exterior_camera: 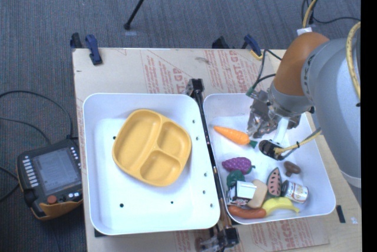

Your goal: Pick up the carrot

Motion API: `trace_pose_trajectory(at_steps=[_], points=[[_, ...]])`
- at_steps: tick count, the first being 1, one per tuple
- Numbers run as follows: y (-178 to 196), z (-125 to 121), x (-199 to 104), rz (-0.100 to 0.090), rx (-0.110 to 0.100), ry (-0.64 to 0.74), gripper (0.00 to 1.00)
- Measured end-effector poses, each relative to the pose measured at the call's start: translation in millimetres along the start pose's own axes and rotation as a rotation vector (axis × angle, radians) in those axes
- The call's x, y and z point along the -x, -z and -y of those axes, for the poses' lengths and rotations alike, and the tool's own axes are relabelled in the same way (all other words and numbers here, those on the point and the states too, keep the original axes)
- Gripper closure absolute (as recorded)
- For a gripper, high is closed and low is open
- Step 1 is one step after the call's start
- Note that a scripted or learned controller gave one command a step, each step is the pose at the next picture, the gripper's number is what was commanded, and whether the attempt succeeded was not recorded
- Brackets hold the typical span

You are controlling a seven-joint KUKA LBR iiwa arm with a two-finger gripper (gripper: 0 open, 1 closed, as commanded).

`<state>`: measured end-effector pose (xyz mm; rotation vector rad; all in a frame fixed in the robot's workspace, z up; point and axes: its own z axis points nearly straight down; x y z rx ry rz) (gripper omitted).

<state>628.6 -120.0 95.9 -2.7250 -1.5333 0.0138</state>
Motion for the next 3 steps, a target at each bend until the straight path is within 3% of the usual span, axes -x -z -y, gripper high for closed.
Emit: trace_pose_trajectory(at_steps=[1, 3], points=[[-0.4, 0.2, 0.1, 0.0, -0.001, 0.0, 0.0], [-11.2, 100.8, 22.1, 0.001, 0.009, -0.232, 0.0]])
